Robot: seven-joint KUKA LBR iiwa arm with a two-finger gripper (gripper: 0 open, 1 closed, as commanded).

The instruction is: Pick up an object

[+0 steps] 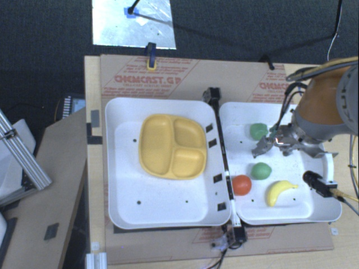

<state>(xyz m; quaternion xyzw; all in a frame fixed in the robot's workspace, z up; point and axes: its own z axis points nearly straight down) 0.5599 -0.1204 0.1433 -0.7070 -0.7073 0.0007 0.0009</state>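
Dark carpet surrounds a cardboard-topped bench [168,74] bearing 2 shallow white bins side by side, seen at a slant from overhead. A yellow divided plate [171,146] lies in the left bin [120,206], while the right bin [320,209] holds 4 small objects: a green ball [258,130] near the far wall, a second green ball [261,170] just below the arm's wrist, a red-orange ball [242,185] beside the divider, and a yellow banana [279,191] toward the near edge. The grey arm, orange band above its wrist, reaches in from the right, its gripper [263,147] poised between the 2 green balls. How far the claw stands parted cannot be told from this angle, and nothing is seen caught in it. The job looks to be at the approach stage, with no object lifted yet. A successful pick would likely call for settling over 1 of the green balls, descending squarely and closing before raising.
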